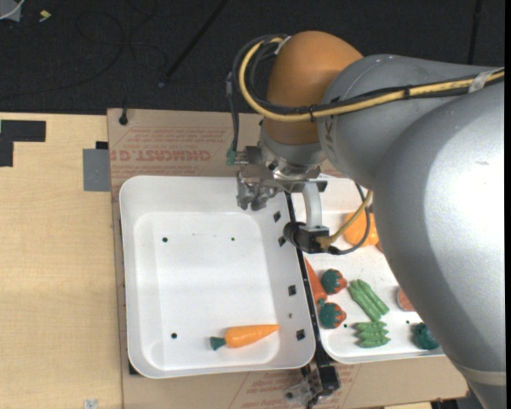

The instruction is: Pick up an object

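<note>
Gripper (pixel 257 196) poised over left bin (pixel 145 228), at its far right corner near the rim; state of grasp impossible to tell. Wide bare floor across that bin. Carrot (pixel 245 336) lying flat near front edge: orange, tapered, green stub pointing left. Right bin (pixel 383 354) crowded with toy vegetables.

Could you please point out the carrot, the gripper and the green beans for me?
carrot (pixel 249 336): camera view, middle of its orange body.
gripper (pixel 254 196): camera view, between its fingertips.
green beans (pixel 368 299): camera view, middle of the pods.
</note>
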{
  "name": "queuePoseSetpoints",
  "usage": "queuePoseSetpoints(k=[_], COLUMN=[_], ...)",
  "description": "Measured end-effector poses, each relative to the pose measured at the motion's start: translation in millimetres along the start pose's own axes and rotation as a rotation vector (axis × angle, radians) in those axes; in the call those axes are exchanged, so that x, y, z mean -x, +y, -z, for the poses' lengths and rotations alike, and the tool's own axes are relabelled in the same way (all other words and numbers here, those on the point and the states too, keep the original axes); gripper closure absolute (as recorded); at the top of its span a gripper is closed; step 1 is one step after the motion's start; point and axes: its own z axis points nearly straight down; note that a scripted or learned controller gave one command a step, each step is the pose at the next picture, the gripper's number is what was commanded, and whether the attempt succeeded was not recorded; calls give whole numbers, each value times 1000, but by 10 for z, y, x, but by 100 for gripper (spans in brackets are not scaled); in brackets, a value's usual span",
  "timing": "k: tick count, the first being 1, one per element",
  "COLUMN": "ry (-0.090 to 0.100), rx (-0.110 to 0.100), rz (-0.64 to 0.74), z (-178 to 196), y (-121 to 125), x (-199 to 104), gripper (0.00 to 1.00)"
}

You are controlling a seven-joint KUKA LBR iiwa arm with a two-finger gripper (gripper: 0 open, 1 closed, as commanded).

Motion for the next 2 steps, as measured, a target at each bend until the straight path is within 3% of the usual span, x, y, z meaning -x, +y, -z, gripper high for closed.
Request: queuePoseSetpoints(k=[2], ry=[0], rx=[4], rz=[0], z=[118], y=[5], x=[-341], gripper=[100])
